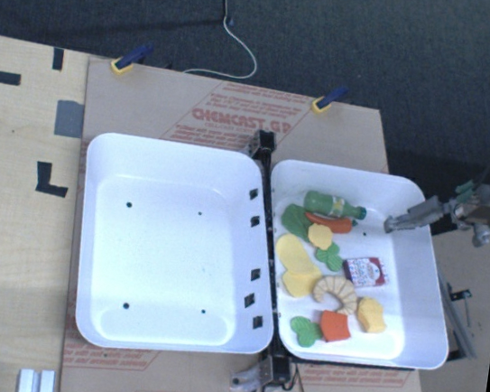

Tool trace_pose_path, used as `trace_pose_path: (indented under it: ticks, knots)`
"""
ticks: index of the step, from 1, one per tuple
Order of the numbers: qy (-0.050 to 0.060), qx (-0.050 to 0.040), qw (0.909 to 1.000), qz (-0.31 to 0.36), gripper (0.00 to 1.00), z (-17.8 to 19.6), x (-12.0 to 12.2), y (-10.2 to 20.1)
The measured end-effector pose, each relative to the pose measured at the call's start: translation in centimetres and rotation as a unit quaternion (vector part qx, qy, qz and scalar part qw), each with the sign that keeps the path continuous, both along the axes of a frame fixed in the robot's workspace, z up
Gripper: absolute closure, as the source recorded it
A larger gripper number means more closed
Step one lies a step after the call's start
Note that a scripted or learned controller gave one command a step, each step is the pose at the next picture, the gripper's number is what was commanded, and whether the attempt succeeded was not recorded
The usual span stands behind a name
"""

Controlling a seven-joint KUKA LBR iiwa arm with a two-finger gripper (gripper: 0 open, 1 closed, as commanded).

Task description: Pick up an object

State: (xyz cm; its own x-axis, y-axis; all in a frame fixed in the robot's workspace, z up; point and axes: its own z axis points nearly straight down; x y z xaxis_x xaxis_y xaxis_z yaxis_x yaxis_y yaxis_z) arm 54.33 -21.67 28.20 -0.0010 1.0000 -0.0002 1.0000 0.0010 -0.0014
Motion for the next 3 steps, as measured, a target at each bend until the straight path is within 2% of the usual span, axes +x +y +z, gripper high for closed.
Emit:
trace_pose_path:
  ticks: [1,2,3]
  knots:
    - [0.001,0.0100,0.9999,0.005,0.00,-18.7,3.0,0.5]
    - [-0.001,0.0022,1.0000,0.005,0.00,-19.9,8.9,7.5]
    - [-0.001,0.0001,1.0000,0.001,0.00,-19.8,12.6,6.9]
